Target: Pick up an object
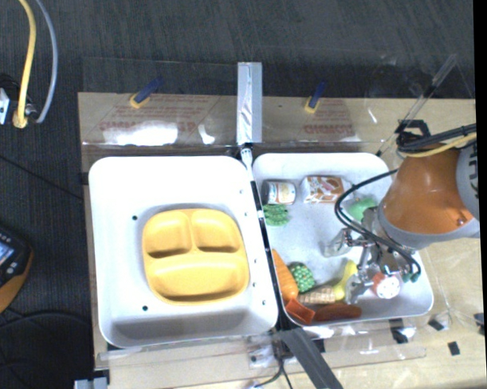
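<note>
My gripper point(350, 266) hangs low over the front right part of the right bin point(308, 227), under the orange wrist band point(423, 195). Its fingers point(336, 244) stand apart, open, and nothing is lifted between them. A small yellow piece point(348, 270) lies on the bin floor right under the gap. A red and white item point(385, 285) lies just to the right of the gripper. Left of it lie a corn cob point(322, 293), a broccoli piece point(300, 273), a carrot point(284, 279) and a brown sausage point(326, 313).
At the back of the right bin stand a small can point(279, 192), a printed packet point(323, 187) and a green item point(275, 215). The left bin point(116, 186) holds a yellow divided tray point(196, 253). The arm's cables point(359, 200) loop over the right bin.
</note>
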`<action>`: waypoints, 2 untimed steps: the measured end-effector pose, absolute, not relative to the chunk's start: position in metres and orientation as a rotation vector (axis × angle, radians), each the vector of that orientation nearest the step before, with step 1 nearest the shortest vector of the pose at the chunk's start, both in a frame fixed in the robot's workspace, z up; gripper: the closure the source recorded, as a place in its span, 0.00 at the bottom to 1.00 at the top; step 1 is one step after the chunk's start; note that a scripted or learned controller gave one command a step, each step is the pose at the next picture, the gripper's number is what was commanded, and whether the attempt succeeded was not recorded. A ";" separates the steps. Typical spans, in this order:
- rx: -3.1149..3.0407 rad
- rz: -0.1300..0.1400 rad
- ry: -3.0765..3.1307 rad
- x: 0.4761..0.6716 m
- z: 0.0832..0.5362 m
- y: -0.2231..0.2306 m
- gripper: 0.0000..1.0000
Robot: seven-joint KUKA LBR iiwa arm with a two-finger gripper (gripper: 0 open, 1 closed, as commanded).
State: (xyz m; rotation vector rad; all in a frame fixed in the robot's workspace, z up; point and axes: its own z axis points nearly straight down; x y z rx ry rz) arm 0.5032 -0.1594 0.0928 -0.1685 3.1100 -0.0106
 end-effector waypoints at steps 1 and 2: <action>-0.377 -0.021 3.081 0.502 0.094 -0.109 0.00; -0.611 -0.014 3.047 0.504 0.094 -0.113 0.00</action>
